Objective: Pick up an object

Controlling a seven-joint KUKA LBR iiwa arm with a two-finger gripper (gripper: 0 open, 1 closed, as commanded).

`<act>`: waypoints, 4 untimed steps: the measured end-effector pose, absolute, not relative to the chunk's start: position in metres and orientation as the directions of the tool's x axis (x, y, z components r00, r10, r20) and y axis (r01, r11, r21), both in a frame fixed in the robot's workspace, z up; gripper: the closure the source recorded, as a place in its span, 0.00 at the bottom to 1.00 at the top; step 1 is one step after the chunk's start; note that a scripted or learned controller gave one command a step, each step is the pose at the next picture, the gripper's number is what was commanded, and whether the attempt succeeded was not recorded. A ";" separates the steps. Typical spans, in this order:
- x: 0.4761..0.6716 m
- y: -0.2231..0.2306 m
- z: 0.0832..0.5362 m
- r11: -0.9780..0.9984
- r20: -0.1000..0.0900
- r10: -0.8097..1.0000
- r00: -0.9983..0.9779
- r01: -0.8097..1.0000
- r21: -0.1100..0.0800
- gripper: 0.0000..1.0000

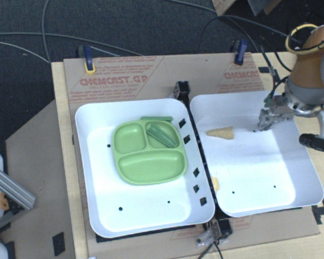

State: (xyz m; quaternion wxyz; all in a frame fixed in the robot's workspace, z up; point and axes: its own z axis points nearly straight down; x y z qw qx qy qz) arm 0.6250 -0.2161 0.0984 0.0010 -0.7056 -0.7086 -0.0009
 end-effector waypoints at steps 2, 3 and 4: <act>0.643 -0.213 0.216 0.002 -0.003 1.000 -0.002 1.000 0.008 1.00; 0.644 -0.213 0.243 0.001 -0.001 1.000 -0.001 1.000 0.005 1.00; 0.643 -0.156 0.231 0.006 0.003 1.000 -0.006 1.000 -0.002 1.00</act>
